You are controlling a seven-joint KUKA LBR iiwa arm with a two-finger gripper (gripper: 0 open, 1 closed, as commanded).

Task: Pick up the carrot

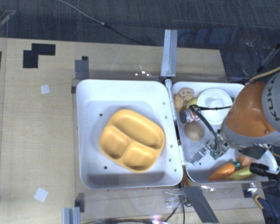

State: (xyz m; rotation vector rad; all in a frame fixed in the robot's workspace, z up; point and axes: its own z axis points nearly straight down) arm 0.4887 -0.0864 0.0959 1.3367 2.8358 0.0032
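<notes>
Arm shows partial "KU" lettering; gripper state unreadable, low in right bin, near carrot.

A pale wooden bench fills the lower scene, with black patches near its left corner and small white squares of tape. Beyond its far edge lies dark ribbed flooring, crossed by a thin cable.

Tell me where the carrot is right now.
The carrot lies in the right bin, near its front edge, beside a yellow banana-like piece, just below the arm's wrist.
</notes>
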